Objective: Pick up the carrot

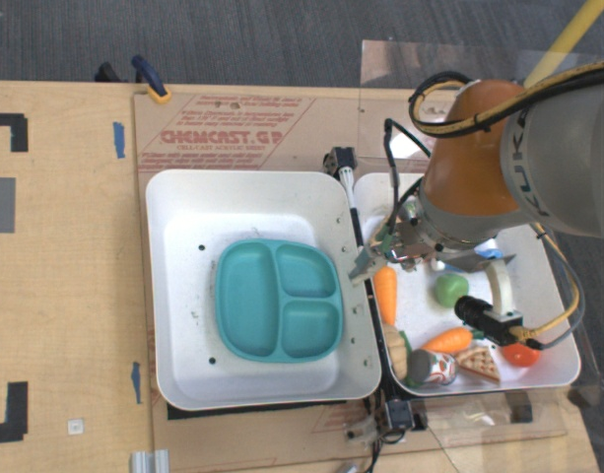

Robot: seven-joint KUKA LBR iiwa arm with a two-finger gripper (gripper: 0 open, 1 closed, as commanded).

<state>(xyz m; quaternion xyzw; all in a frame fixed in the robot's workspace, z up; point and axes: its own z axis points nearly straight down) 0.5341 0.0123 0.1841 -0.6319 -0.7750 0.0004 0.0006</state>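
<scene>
The gripper (pixel 378 254) sits right of the frame's centre, at the left edge of the right bin (pixel 568 363), below the orange band (pixel 469 166) of the arm (pixel 563 156); its fingers are lost among dark metal parts and cables, so whether they are spread or pressed together I cannot tell, and nothing shows pinched between them. The carrot (pixel 385 296) lies just below the gripper, upright along the right bin's left wall, its top end touching or nearly touching the gripper's underside; which of the two is unclear. Lower right of it lie a green ball (pixel 450 289), a second orange piece (pixel 449 341) and a pizza slice (pixel 479 364); the arm hides the right bin's upper part. A teal divided plate (pixel 279 300) rests in the left bin (pixel 183 215).
</scene>
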